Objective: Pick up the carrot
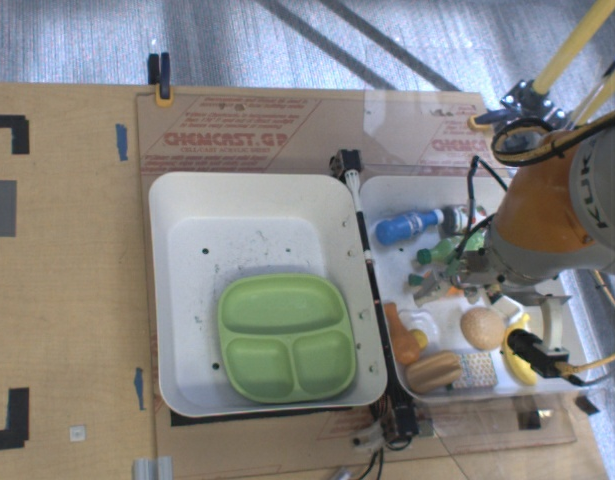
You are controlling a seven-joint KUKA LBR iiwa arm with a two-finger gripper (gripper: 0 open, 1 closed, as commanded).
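Carrot (402, 338) pickup, status and hazards, all positions referenced to the right bin (417, 180).

1. Gripper (465, 276): it hangs over the bin's middle, low among the clutter. The wrist blocks my view, so I cannot tell whether it is released, clenched, or grasping anything. I see nothing orange in it.

2. Directly around the gripper: small green pieces (437, 256) lie scattered across the bin's middle. A blue bottle (405, 226) lies on its side in the bin's upper half.

3. Target: the carrot lies against the bin's left wall, in the lower half, apart from the gripper.

4. Neighbours of the target: a bread roll (434, 370) lies in the bin's lower left corner, touching or nearly touching the carrot. A tan ball (482, 328) and a banana (522, 360) occupy the bin's lower right.

Hazards, as I judge them:
- A grasp made at the present position would likely take a green piece, not the carrot.
- The left wall leaves little room on the carrot's far side, so a descent there could strike the wall.
- The bread roll crowds the carrot, so a wide grasp could catch both or knock the carrot aside.
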